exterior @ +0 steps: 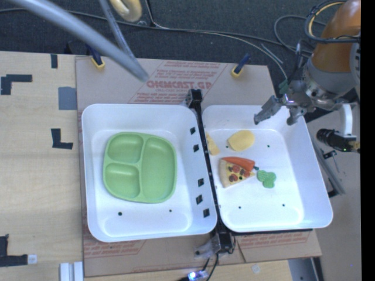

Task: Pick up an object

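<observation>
The right bin (304, 174) holds several toy foods: a yellow lump (241, 139), an orange carrot (239, 162), a pizza slice (234, 173), a green broccoli piece (267, 178), and a small yellow piece (211, 146) by the bin's left wall. My gripper (278, 113) hangs over the bin's upper right part, above and to the right of the yellow lump. Its two fingers are spread apart with nothing between them.
The left bin (94, 157) carries a green divided plate (140, 167). A black divider with clips (202, 174) runs between the bins. Cables trail across the dark floor behind the bench, and a grey pole (76, 22) slants across the upper left.
</observation>
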Robot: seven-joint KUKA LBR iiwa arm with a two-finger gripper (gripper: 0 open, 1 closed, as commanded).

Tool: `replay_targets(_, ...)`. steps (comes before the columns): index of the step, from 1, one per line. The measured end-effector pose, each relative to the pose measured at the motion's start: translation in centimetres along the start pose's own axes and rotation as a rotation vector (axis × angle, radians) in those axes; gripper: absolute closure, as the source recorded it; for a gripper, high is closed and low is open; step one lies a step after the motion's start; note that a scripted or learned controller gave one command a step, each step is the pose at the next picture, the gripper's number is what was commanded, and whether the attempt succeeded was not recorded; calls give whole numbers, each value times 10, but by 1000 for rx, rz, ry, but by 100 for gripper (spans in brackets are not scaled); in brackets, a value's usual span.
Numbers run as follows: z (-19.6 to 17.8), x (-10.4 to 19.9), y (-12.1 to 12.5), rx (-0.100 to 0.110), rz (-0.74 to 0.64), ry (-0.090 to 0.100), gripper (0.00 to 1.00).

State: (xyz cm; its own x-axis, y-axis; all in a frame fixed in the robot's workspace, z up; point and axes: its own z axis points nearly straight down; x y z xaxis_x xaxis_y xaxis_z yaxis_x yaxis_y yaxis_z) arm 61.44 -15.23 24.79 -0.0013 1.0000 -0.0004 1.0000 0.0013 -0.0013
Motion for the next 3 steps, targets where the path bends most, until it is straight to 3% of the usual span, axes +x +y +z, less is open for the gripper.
replay_targets(2,124,6,1,3,-1,0,0)
replay_targets(3,165,6,1,0,-1,-2,0)
